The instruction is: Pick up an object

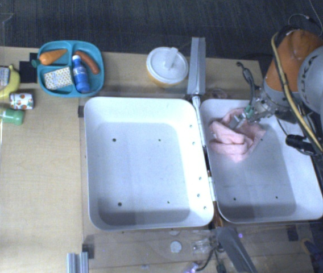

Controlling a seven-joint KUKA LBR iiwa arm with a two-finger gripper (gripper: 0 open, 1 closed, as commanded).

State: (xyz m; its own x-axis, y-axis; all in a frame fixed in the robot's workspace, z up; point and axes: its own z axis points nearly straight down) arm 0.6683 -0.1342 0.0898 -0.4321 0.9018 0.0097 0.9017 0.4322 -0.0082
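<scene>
Camera view shows two white bins side by side: the left bin [141,164] holds nothing, and the right bin [275,192] holds one pink cloth [232,138], bunched near its far left corner. One gripper [251,114] sits low at the cloth's far right edge, touching it, though whether its jaws are apart or together cannot be told. Beyond the bins, the bench carries one lidded cup [167,66] and one blue tray [70,68].

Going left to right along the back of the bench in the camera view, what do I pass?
Banana → blue divided tray → white lidded cup → pink cloth in the right bin → gripper → the arm's orange band.
</scene>
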